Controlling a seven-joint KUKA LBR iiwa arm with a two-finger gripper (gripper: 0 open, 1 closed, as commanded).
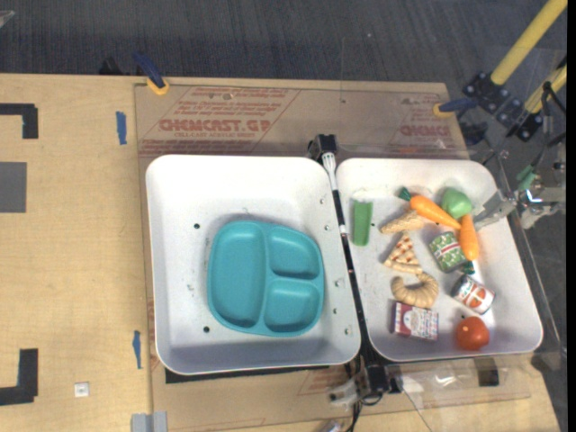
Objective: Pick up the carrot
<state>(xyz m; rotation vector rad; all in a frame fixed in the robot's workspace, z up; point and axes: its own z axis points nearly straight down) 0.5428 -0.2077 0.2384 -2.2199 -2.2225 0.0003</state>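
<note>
Over right bin's (526, 286) far rim, fingers (504, 203) beside carrot (434, 211).

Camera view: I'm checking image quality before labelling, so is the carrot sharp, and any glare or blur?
Camera view: even, soft lighting; the carrot reads clearly against the right bin; the gripper at that bin's right rim looks hazy; no strong glare on either bin.

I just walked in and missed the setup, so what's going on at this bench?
A robot arm reaches in from the right, its gripper at the far right edge of the right bin, close to two carrots among toy food: a tomato, a croissant, a pizza slice. Nothing looks lifted yet. The left bin holds a teal divided plate.
</note>
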